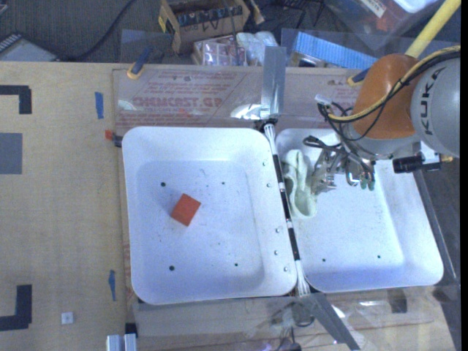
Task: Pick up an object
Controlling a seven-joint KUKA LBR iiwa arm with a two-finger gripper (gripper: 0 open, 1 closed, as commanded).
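Observation:
An orange-red block [186, 210] lies in the left white bin [146, 156], left of its middle. A pale green, soft-looking object [301, 187] rests in the right bin [409, 262] against its left wall. My gripper [330, 172] hangs over the right bin's upper part, just right of the pale green object and close to it. Whether it touches that object cannot be made out. The grey arm with its orange band [387, 93] reaches in from the upper right.
A metal divider strip [281, 196] runs between the two bins. Behind the bins lie a clear plastic sheet [183, 93], cardboard boxes and cables. The wooden bench [58, 196] stretches to the left.

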